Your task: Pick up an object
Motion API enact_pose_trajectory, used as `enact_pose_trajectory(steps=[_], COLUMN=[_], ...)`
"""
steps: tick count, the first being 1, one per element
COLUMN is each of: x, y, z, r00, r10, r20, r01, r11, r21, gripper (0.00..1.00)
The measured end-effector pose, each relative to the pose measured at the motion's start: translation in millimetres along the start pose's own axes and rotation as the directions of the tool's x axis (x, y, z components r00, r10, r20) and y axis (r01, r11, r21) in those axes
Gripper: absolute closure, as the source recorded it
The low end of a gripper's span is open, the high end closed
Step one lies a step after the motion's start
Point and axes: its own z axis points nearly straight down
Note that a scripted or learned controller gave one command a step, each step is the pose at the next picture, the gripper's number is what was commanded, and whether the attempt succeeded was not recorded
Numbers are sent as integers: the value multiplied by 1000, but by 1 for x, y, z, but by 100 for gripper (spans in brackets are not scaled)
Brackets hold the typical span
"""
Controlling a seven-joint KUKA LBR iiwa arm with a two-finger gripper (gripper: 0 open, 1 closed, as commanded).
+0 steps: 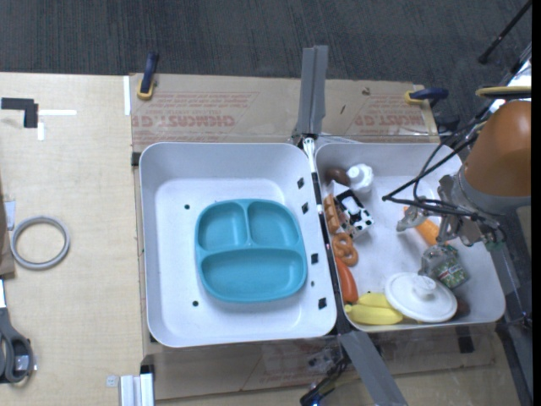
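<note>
My gripper (433, 231) hangs low over the right part of the right bin (482, 311), below the arm's orange band (505, 146). An orange object (429, 230) lies right under it, partly hidden by the gripper's metal parts. Just in front sits a crumpled green-grey packet (446, 267). A white round lid (420, 298) and a yellow banana (373, 314) rest at the bin's front. Along the bin's left wall lie a red-orange carrot (347, 282), pretzel-shaped pieces (338, 231), a black-and-white cow toy (357, 213) and a small white bottle (360, 176).
The left bin (161, 227) holds a blue divided plate (251, 249). A grey tape ring (37, 242) and scissors (13, 355) lie on the wooden bench at the far left. Cables (423, 184) run from the arm across the right bin.
</note>
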Motion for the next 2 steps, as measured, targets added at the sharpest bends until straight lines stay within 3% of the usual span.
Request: enact_pose_trajectory(steps=[1, 2], x=[30, -4], y=[-25, -3], z=[-1, 1], r00=[994, 987], r10=[111, 163], r20=[1, -1], r01=[-111, -163], r11=[994, 987], r21=[1, -1], gripper=[0, 0])
